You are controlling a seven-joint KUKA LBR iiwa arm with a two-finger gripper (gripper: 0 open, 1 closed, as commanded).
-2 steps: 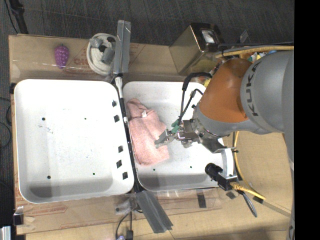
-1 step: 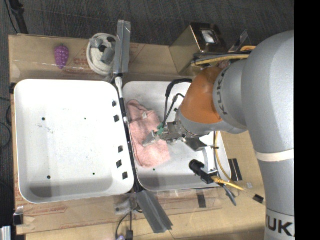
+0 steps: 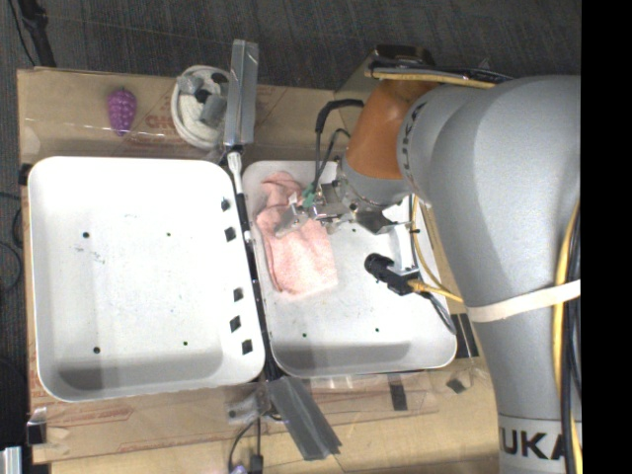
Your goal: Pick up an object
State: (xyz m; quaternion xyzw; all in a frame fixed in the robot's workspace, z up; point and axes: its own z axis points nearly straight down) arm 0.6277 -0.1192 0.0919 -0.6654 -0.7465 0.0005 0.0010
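Note:
A pink cloth (image 3: 293,240) lies crumpled in the right bin (image 3: 375,349), against its left wall. My gripper (image 3: 296,215) is low over the cloth's upper part, its metal fingers pointing left and resting on or in the fabric. Whether any cloth sits between the fingers cannot be made out. The grey arm with its orange band (image 3: 380,141) reaches in from the right and hides the bin's upper right corner.
The left bin (image 3: 59,265) stands beside it, split off by a divider with black clips (image 3: 240,294). A purple object (image 3: 121,110) and a white cable coil (image 3: 200,105) sit on the bench behind the bins. A black cable plug (image 3: 388,273) hangs over the right bin.

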